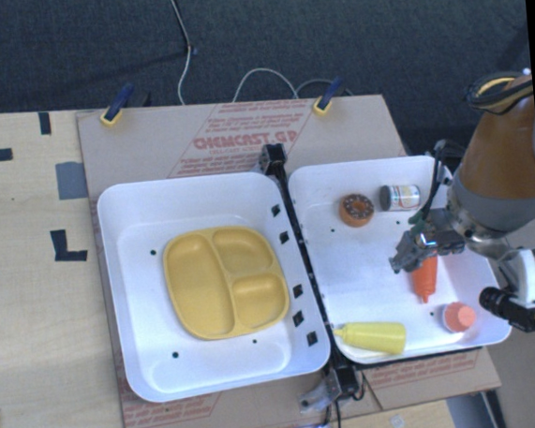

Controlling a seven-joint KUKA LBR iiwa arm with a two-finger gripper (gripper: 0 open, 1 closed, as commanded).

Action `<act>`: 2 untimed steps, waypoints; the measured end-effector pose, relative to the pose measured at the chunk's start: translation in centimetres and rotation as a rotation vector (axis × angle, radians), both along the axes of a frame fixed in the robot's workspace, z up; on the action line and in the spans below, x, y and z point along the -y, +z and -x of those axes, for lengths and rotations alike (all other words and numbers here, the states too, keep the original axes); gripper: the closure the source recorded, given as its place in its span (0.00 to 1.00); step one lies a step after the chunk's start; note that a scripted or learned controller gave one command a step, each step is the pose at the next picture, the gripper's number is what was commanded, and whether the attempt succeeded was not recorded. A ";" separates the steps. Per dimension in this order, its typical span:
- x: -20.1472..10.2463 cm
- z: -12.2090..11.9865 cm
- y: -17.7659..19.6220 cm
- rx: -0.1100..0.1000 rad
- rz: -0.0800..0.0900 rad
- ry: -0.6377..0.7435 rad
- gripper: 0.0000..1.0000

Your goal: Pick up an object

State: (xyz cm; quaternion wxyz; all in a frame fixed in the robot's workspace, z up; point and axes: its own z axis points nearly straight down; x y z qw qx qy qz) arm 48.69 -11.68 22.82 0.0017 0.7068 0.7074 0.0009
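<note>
**Arm low over the right bin, beside the orange carrot-shaped piece**

The gripper (412, 253) sits low in the right bin (365, 246), near that bin's right wall, reached in from the right side of the view. Its dark fingers point left and down; whether they are spread or closed cannot be told from this angle, and nothing can be seen between them. Just beside it, on the side nearer the bench's front edge, lies an orange carrot-shaped piece (425, 279), close to or touching the gripper body. A brown ring-shaped piece (356, 209) and a small can (401, 195) lie near the bin's far wall. A yellow cylinder-like piece (372, 338) lies along the near wall, and a small pink-orange round piece (459, 317) sits in the near right corner. The left bin (132, 268) holds a yellow divided plate (225, 281), lying flat near its middle
</note>
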 end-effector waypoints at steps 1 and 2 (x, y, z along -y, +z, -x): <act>-5.5 -0.1 -0.9 -0.006 -0.003 0.005 1.00; -11.0 -1.1 -1.9 -0.007 -0.003 0.006 1.00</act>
